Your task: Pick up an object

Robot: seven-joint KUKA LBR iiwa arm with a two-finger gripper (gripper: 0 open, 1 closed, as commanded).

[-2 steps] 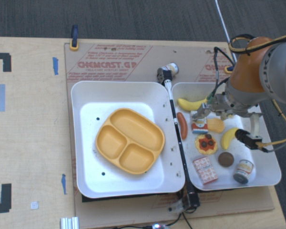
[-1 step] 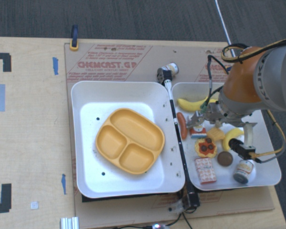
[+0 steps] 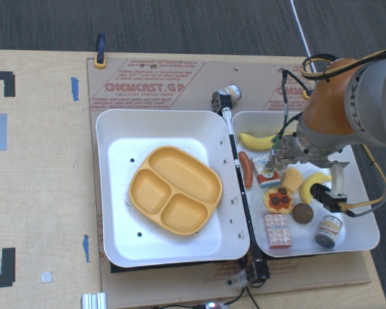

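Glossy yellow plastic tray (image 3: 175, 190) in a smooth white plastic bin (image 3: 116, 172); matt printed cardboard (image 3: 154, 82) over a pale wood bench (image 3: 38, 192).

A pale wooden bench (image 3: 38, 192) takes up most of the scene, marked with black corner brackets (image 3: 3, 82) and short strips of blue tape (image 3: 74, 89). A printed cardboard sheet (image 3: 154, 82) lies on it, held by a blue and yellow clamp (image 3: 100, 50). Beyond the bench, dark grey carpet (image 3: 148, 8) covers the floor. The light is even.

Divided plate (image 3: 175, 190) in left bin (image 3: 109, 172)
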